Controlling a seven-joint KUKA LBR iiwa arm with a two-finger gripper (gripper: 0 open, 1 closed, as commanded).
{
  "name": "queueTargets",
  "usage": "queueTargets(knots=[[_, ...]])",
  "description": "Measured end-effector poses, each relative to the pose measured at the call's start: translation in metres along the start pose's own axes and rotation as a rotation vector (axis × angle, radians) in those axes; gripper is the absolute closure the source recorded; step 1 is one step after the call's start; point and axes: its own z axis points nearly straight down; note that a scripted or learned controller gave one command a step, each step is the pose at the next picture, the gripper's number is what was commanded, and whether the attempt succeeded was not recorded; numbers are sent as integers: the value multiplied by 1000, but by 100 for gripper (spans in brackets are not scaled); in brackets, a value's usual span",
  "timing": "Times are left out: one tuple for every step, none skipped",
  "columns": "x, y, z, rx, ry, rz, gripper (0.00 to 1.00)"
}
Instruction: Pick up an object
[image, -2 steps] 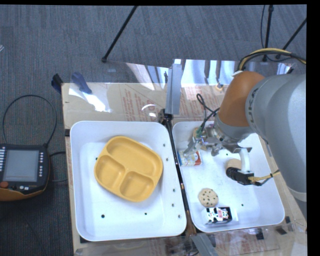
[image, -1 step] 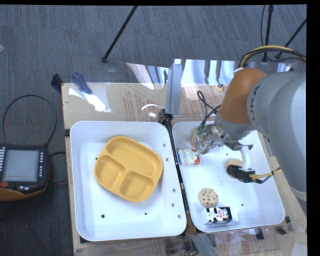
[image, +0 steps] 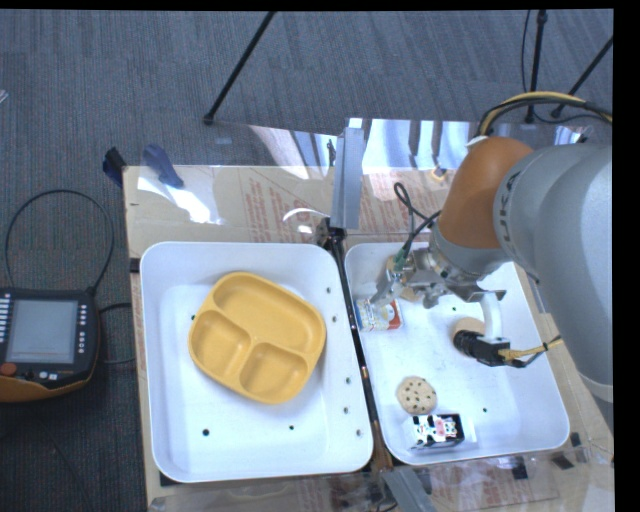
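The end effector hangs over a small carton; its opening cannot be told.

- A thick, rounded grey arm of smooth metal, its shell catching pale light.
- A glossy orange band wraps it above the wrist.
- Thin black and green cables loop at the wrist's ten o'clock side.
- A small metal gripper with silver parts.
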Motion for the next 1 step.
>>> queueTargets(knots=[[-1,-6,8,-4,-3,4,0]])
